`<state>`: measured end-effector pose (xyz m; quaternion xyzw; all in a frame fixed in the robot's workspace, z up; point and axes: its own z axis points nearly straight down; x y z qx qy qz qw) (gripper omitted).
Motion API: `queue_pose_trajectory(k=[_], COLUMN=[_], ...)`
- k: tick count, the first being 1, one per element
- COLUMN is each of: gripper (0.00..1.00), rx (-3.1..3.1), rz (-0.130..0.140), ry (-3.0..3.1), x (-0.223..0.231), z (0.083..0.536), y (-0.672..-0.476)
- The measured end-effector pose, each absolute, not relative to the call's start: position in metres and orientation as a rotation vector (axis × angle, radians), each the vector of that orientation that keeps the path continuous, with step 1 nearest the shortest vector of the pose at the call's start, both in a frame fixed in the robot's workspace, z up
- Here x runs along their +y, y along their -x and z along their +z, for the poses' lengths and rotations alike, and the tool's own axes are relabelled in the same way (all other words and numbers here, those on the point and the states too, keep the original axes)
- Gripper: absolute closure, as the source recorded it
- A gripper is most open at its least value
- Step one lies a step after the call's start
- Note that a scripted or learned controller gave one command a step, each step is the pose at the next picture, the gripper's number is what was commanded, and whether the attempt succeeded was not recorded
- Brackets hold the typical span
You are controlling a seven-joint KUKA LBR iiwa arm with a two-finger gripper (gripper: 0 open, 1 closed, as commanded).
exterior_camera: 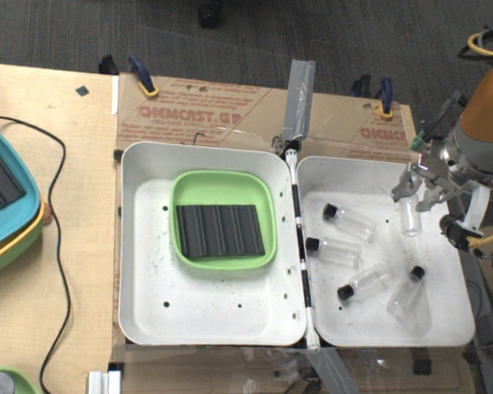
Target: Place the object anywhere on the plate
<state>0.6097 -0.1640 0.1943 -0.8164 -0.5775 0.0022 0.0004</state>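
A green square plate point(263, 193) with a dark ridged insert point(220, 230) lies in the left white bin point(142, 252). My gripper point(418, 194) hangs over the upper right part of the right bin point(448, 324). It is shut on the top of a clear vial point(410, 220), which hangs upright below the fingers with its cap hidden between them. The held vial is well to the right of the plate, across the divider between the bins.
Several clear vials with black caps lie in the right bin, such as one vial point(350, 224) at upper left and another vial point(408, 293) at lower right. A teal tray point(18, 210) and a black cable point(58, 246) are on the wooden bench at left.
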Motion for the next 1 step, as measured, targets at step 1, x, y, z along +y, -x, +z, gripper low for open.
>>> queue_pose_trajectory(k=[1], gripper=[0.00], rx=[-1.813], rz=[0.006], ry=[2.565], x=[-0.1641], z=[0.1945], y=[-0.6097])
